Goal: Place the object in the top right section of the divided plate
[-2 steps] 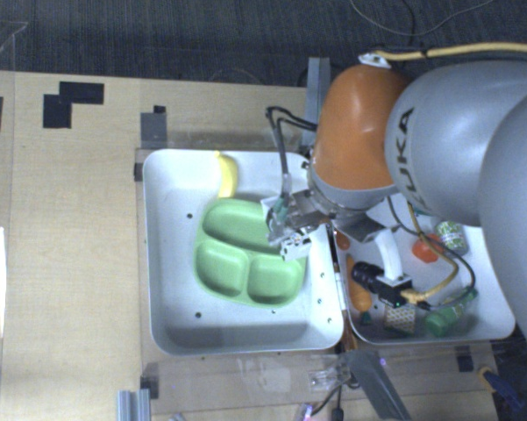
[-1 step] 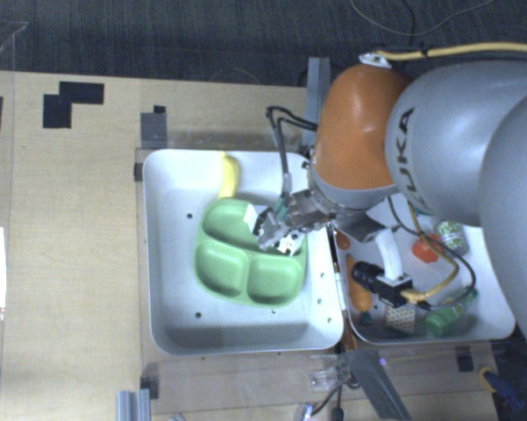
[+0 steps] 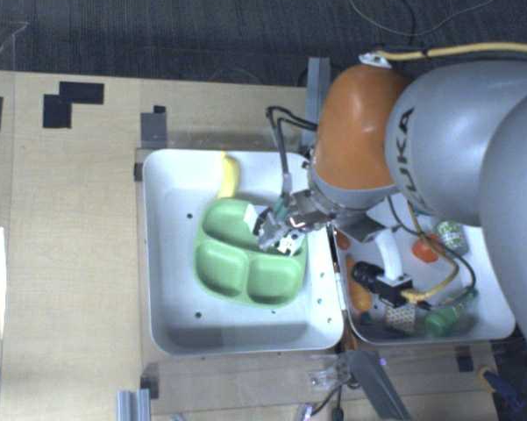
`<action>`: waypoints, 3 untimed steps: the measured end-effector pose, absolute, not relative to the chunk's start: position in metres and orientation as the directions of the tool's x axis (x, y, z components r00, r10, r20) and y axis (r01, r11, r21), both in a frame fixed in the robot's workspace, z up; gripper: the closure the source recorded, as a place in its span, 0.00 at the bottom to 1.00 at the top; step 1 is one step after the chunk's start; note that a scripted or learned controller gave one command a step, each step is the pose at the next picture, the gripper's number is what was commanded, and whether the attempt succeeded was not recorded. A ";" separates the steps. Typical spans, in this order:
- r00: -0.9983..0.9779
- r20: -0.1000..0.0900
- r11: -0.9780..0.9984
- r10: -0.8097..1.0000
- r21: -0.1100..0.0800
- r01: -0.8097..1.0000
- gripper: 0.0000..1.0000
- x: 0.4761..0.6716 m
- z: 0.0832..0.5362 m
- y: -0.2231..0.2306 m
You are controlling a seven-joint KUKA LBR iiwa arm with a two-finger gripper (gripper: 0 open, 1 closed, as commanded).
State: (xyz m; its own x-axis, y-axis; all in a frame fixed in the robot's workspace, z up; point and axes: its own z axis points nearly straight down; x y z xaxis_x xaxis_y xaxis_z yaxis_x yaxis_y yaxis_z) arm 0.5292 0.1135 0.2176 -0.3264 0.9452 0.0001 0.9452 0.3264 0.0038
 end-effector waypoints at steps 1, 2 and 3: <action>-0.497 -0.001 0.497 0.868 0.003 0.868 0.00 0.488 0.185 0.034; -0.489 -0.004 0.489 0.872 0.007 0.872 0.00 0.572 0.302 -0.005; -0.580 -0.006 0.580 0.814 0.007 0.814 0.00 0.488 0.374 -0.052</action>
